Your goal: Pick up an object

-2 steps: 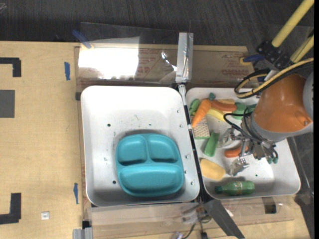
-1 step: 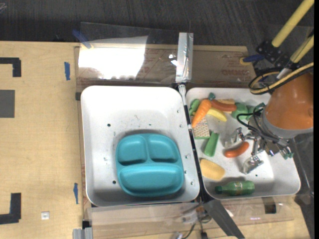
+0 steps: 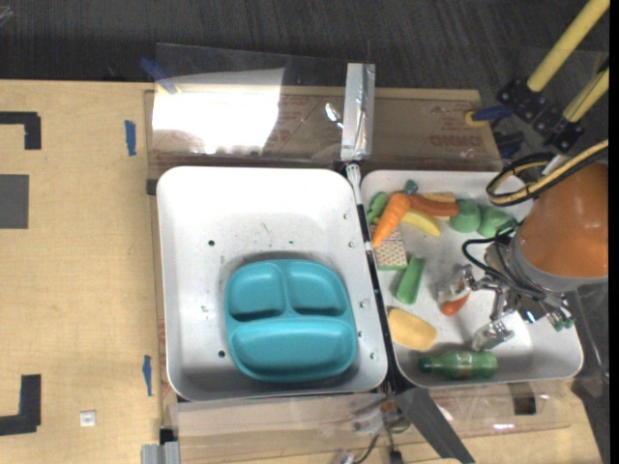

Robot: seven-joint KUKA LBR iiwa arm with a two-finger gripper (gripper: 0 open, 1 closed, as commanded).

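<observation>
Green bottle (image 3: 458,362): lies on its side along the lower edge of the right bin (image 3: 561,361), at the lower right of the frame.
Yellow piece (image 3: 412,331): a rounded yellow item just above and left of the bottle, near the wall between the two bins.
Gripper (image 3: 476,307): reaches in from the right over the right bin; its metal fingers (image 3: 493,332) stand spread apart, one near a small red-orange piece (image 3: 454,303) and one lower, close above the bottle. Nothing is seen clamped between them.
Arm: the orange band (image 3: 573,228) fills the right edge of the frame, with black cables looping around it.
Blue tray (image 3: 289,318): a teal divided tray sits in the lower half of the left bin (image 3: 193,211), tilted slightly.
Green stick (image 3: 411,278): a long green piece lies at a slant in the middle of the right bin, beside a small checkered square (image 3: 391,253).
Toy food pile: a carrot (image 3: 389,217), a yellow banana-like piece (image 3: 422,223) and green items (image 3: 477,217) crowd the upper part of the right bin.
Surface (image 3: 77,259): pale wood with black corner marks at the left of the frame.
Far edge: a clear plastic sheet (image 3: 232,114) and a silver taped post (image 3: 358,114) stand behind the bins.
</observation>
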